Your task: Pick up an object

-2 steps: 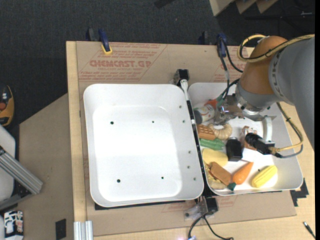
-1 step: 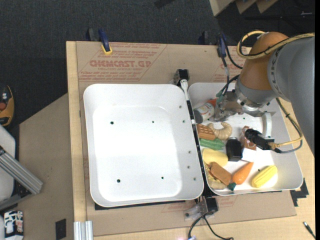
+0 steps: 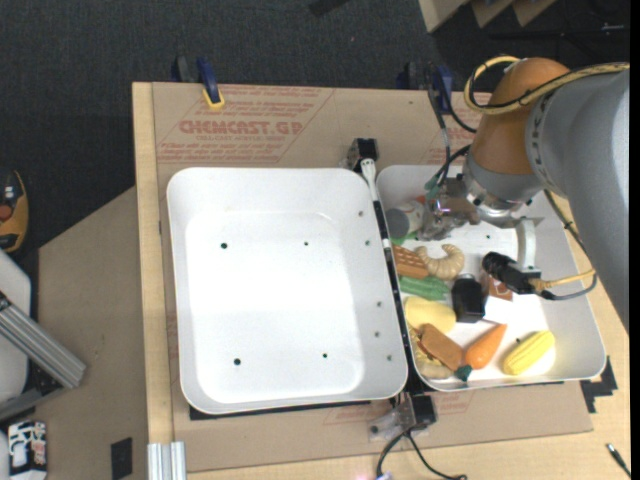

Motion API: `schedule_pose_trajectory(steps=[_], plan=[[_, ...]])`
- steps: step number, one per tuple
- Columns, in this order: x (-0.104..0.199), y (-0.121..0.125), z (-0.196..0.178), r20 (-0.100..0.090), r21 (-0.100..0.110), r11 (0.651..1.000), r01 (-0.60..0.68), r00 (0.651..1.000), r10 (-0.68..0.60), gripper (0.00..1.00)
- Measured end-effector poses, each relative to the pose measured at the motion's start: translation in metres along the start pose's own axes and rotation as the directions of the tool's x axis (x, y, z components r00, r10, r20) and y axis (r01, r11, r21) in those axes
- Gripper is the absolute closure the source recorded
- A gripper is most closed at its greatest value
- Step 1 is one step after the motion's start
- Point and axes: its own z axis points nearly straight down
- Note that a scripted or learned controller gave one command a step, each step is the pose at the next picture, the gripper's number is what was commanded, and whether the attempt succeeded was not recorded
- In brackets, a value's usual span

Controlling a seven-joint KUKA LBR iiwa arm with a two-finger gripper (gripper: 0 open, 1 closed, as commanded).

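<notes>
Toy food pile (image 3: 455, 308) in right bin (image 3: 575, 363), near-left part; gripper (image 3: 437, 215) poised low at far-left corner above it, finger state impossible to tell; reach step, next needs descent onto one piece.

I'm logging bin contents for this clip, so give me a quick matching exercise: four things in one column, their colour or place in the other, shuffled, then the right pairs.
Things:
1. carrot
2. corn cob
3. left bin
4. gripper

Colour or place:
A. yellow, near the right bin's front right corner
B. over the far end of the right bin
C. orange with a green tip, beside the corn cob
D. white, with small dark dots on its floor

Pairs: 1-C, 2-A, 3-D, 4-B
</notes>
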Motion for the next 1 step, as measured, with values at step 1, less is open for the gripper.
schedule_pose_trajectory(steps=[1], plan=[[-0.0031, -0.0609, -0.0002, -0.002, 0.0, 1.0, -0.004, 1.0, 0.004, 1.0]])
